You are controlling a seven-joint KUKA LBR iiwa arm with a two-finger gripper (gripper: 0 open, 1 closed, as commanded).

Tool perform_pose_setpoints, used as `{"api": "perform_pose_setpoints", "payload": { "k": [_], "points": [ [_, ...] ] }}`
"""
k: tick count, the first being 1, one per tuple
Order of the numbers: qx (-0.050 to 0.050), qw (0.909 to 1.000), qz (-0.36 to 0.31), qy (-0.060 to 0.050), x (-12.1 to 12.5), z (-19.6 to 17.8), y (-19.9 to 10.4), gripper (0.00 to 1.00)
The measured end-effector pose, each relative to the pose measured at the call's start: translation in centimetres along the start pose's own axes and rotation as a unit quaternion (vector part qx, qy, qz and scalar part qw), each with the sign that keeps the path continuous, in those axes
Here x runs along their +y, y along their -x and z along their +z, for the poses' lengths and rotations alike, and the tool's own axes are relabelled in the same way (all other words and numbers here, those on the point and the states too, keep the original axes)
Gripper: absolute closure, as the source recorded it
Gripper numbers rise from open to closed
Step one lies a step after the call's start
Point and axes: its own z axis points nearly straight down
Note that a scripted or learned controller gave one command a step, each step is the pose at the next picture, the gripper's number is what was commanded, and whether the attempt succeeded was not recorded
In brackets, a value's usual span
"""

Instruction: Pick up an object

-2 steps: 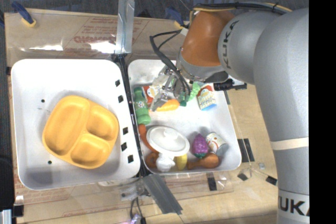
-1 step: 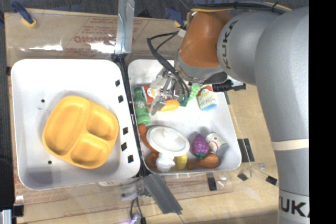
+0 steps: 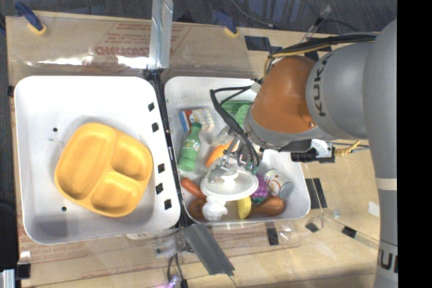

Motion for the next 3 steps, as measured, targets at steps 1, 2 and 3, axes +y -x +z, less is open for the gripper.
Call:
{"api": "perform_pose_setpoints", "payload": {
  "k": [1,2,3],
  "points": [
    [0.011,0.9999,0.002,-0.003,4.7,0.8,0.6,0.0],
    [0.011,0.9992,-0.038,-0.003,-0.9,-0.6,3.3,0.0],
    [0.004,0.9996,0.025,-0.011,4.2,0.6,3.8,0.0]
  ]
}}
